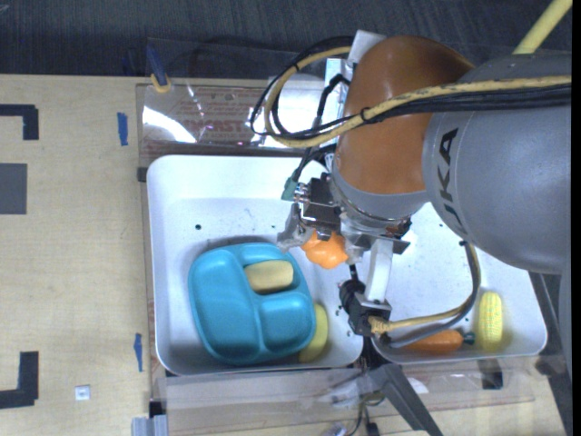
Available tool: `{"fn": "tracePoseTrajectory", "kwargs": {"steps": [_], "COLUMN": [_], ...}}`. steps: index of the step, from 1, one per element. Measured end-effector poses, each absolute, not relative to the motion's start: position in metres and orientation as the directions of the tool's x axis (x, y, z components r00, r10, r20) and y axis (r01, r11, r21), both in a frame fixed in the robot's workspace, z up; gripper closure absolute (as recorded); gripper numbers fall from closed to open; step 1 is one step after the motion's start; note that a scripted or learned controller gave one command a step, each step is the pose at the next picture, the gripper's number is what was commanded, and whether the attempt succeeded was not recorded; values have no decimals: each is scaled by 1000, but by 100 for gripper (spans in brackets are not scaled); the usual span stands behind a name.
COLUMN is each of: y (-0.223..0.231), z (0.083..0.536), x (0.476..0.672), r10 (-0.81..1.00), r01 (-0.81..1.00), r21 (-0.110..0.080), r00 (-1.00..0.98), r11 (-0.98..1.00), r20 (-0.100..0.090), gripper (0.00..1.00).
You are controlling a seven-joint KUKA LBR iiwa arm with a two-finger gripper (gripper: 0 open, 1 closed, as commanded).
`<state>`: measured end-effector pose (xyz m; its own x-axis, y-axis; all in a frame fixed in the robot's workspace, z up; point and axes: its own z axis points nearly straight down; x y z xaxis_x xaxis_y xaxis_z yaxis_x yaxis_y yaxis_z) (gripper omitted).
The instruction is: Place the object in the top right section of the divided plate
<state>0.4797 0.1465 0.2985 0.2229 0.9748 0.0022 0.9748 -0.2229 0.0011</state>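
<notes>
Fingers: closure cannot be told; an orange object sits right at them, above the left bin. Blue divided plate: in that bin, its top right section holding a yellow piece. Right bin: corn cob, carrot.

Landmark: we take the blue divided plate.
Top right section: we find a yellow piece lying in it.
Beyond plate's upper right: the arm and an orange object crowd the approach.
Plate's right edge: a yellow item touches it.
Above and left of plate: bare left bin floor.
</notes>
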Motion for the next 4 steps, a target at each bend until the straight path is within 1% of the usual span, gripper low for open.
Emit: {"fn": "tracePoseTrajectory", "kwargs": {"steps": [1, 2, 3, 4], "y": [93, 88, 166, 100], "z": [373, 435, 434, 435], "x": [490, 480, 480, 480], "r10": [918, 899, 972, 975], "r01": [918, 899, 972, 975], "r21": [1, 1, 1, -3], "r00": [396, 438, 235, 221], "r11": [-396, -438, -235, -221], "r20": [0, 0, -1, -2], "gripper": [100, 100, 100, 100]}}
